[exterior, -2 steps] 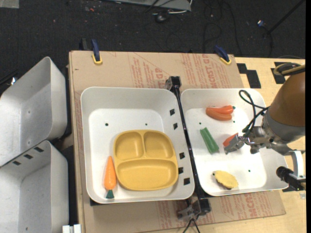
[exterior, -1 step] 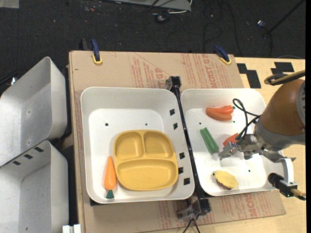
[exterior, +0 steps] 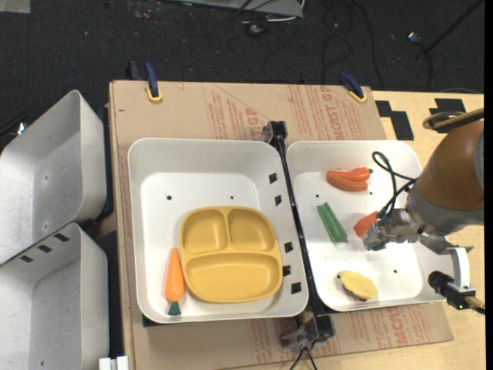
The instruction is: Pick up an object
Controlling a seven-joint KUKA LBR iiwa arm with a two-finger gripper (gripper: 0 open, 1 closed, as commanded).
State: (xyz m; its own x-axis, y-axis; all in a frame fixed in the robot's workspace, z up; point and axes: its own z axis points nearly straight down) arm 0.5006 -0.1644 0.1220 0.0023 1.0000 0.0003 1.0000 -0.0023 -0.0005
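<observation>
In the right bin (exterior: 400, 156) lie an orange-red pepper (exterior: 348, 177) at the back, a green stick-shaped piece (exterior: 333, 222) in the middle, a small red piece (exterior: 364, 223) and a yellow lumpy piece (exterior: 357, 285) at the front. My gripper (exterior: 377, 236) hangs low over this bin, right beside the red piece, which its grey body partly covers. Whether the red piece sits between the fingers cannot be made out.
The left bin (exterior: 146, 168) holds a yellow divided plate (exterior: 231, 254) with a toy carrot (exterior: 175, 277) along its left side. A black cable (exterior: 389, 177) loops from the wrist over the right bin. Two white tubs (exterior: 46, 206) stand off the bench at the left.
</observation>
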